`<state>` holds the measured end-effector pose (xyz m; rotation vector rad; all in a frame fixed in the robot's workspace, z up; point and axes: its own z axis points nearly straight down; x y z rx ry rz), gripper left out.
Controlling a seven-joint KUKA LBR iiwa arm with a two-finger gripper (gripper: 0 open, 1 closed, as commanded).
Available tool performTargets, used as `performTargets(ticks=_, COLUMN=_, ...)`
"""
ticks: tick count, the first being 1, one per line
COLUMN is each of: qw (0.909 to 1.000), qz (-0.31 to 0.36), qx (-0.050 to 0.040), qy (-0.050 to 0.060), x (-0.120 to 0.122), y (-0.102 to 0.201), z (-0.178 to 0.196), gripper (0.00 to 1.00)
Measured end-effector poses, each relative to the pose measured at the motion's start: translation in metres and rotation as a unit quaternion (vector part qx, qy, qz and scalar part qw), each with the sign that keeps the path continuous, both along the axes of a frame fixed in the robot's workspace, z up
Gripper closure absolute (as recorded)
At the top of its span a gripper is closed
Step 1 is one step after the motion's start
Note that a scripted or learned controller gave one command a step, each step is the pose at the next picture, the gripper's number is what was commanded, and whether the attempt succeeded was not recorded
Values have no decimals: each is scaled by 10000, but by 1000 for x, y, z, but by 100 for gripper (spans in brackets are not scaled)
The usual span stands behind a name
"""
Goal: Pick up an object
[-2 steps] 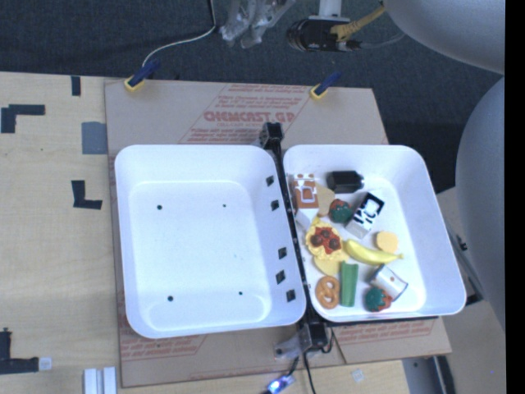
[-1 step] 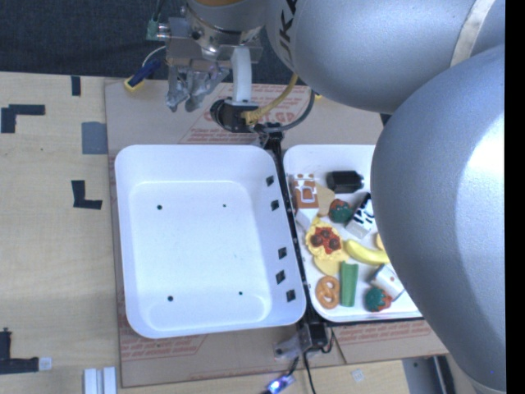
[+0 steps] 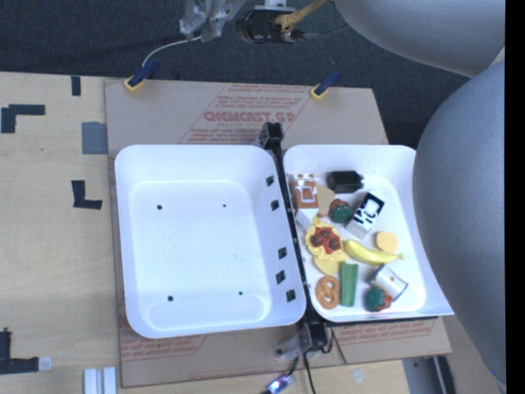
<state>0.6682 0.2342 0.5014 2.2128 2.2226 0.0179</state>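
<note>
Overhead, the grey arm (image 3: 459, 72) filled the upper right and right side of the camera view. Its bulk ran off the frame and covered the right bin's (image 3: 406, 164) outer rim along most of that side. Beneath both bins lay a cardboard sheet (image 3: 246, 117), held at its far edge by two blue and yellow clamps (image 3: 141, 75); its printed lettering was too faint to read in full.

The left bin (image 3: 131, 220) showed a broad open floor marked by four small dark dots, with free rim on three sides. It touched the right bin along a black clipped seam (image 3: 281, 220).

The gripper (image 3: 207, 8) hung at the top edge, beyond the bench and well apart from both bins. It was partly cut off and blurred, so I could not tell whether it was released or clenched, and nothing could be seen in it.

All the toys sat crowded in the right bin, leaving little bare floor between them. A banana (image 3: 371, 253) lay across the middle, touching a yellow disc with red topping (image 3: 326, 240). A green cylinder (image 3: 349, 284) stood just beside a pretzel (image 3: 326, 290) near the front wall. A black block (image 3: 344, 179) lay toward the far wall. The smaller pieces around them were too small to identify.
</note>
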Motion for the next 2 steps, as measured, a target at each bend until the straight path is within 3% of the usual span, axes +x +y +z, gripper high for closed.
performTargets(ticks=1, qw=10000, qz=-7, qx=-18, qy=46, x=0, y=0, z=36, gripper=100)
performTargets(ticks=2, qw=9999, qz=-22, qx=-53, qy=133, x=-1, y=-2, z=-111, gripper=100)
